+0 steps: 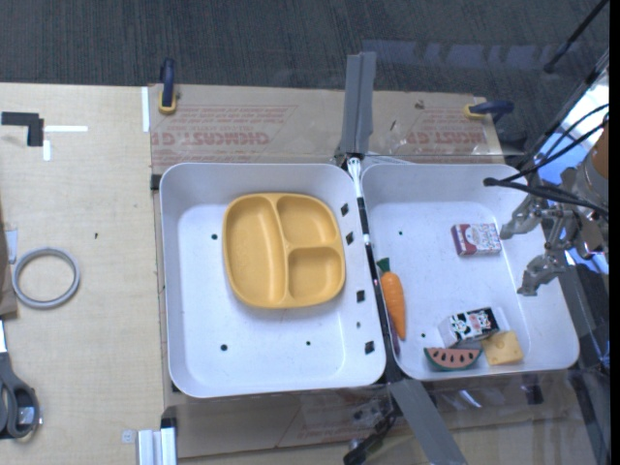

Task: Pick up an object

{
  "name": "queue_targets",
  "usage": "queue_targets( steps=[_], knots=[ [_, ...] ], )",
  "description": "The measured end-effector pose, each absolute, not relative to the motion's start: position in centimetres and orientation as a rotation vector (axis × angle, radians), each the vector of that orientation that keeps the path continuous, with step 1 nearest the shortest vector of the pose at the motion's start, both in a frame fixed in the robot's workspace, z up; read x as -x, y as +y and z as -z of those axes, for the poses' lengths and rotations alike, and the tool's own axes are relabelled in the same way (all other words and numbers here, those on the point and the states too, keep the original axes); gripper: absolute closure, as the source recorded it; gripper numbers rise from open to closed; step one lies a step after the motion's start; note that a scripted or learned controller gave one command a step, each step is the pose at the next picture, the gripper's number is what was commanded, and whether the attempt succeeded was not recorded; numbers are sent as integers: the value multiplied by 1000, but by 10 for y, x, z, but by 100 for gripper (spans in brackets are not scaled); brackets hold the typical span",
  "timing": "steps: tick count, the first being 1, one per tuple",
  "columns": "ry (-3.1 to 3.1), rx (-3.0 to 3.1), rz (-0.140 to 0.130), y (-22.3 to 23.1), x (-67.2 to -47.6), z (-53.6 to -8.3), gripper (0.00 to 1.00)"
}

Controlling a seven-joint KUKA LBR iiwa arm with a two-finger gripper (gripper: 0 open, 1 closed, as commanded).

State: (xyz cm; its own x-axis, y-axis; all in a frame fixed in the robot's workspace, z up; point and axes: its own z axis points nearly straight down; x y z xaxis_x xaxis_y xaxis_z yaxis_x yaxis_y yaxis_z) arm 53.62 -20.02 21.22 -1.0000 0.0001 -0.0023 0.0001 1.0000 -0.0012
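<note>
The right bin holds a red and white carton, an orange carrot against its left wall, a black and white carton, a watermelon slice and a yellow cheese wedge. My gripper hangs over the right bin's right edge, to the right of the red carton. Its fingers are spread apart with nothing between them.
The left bin holds a yellow divided plate. A roll of tape and scissors lie on the bench at the left. Clamps sit at the back edge. Cables run at the right.
</note>
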Motion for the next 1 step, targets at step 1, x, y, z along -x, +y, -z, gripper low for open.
queue_targets(
  steps=[1],
  knots=[
    [3078,-623,1,-189,-554,-126,0]
  ],
)
